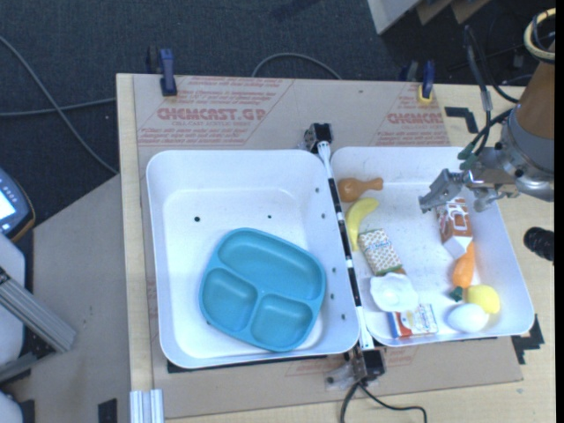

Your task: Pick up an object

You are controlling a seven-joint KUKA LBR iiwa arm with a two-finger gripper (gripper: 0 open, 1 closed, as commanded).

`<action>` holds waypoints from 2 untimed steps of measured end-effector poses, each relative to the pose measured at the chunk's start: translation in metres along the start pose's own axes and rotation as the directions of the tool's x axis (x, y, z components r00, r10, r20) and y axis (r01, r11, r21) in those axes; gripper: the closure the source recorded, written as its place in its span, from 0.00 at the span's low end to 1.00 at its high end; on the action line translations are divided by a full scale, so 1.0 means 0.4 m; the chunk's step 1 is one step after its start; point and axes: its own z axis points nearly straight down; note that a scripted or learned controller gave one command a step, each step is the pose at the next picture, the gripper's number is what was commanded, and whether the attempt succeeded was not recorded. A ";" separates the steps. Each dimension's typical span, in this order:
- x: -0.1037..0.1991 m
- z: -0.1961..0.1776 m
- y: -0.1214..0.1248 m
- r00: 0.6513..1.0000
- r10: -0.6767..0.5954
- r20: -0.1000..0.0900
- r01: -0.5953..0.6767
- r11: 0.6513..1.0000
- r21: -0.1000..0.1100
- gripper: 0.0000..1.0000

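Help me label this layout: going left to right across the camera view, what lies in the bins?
Blue plate → banana → white cup → brown carton → lemon.

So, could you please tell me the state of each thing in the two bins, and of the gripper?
Blue tray: flat, right way up, alone in the left bin.
Banana: lying by the right bin's left wall.
Carrot: lying, untouched.
Lemon: resting near the bin's corner.
Egg: resting beside the lemon.
Gripper: above the right bin, holding nothing.
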 end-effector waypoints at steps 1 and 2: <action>-0.154 0.306 0.050 1.000 0.006 0.000 -0.006 1.000 0.009 0.00; -0.256 0.465 0.004 1.000 0.003 0.001 -0.003 1.000 -0.006 0.00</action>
